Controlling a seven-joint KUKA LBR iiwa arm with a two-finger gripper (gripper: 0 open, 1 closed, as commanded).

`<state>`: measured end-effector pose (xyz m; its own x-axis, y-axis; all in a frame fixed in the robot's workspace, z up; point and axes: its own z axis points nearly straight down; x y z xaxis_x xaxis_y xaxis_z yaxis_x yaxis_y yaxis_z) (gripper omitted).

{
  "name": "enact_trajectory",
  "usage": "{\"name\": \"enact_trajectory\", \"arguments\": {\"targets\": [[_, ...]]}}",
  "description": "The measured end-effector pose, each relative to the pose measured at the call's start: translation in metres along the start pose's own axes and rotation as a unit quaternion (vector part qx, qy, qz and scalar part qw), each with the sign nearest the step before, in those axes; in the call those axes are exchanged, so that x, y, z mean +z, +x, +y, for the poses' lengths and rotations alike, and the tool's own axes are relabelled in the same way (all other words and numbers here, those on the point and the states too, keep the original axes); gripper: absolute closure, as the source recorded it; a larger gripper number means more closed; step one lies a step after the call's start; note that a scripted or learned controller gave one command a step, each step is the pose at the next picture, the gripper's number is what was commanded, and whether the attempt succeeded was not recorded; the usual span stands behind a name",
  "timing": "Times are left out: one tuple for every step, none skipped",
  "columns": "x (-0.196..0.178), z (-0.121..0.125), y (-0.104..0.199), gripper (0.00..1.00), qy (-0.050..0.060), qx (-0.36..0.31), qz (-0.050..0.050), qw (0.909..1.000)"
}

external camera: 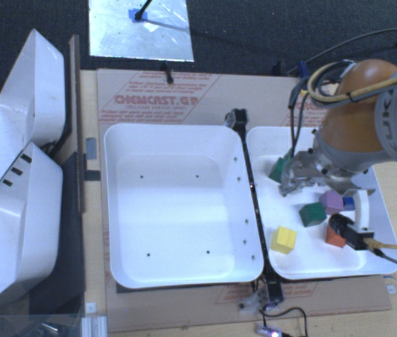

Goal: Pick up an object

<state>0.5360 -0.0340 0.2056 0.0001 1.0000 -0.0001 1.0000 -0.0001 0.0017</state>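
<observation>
Gripper down in the right bin, touching a dark green block; cannot tell its state. Nearby, apart: green cube, purple block, yellow cube, orange block

one fixed camera hangs above the bench, looking down at a slant from moderate height on both shallow white plastic bins, with the grey, orange-banded arm entering from the frame's right.
</observation>
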Motion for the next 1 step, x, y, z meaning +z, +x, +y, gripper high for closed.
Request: {"name": "enact_trajectory", "arguments": {"targets": [[0.0199, 0.0174, 0.0577, 1.00, 0.001, -0.003, 0.001, 1.0000]]}}
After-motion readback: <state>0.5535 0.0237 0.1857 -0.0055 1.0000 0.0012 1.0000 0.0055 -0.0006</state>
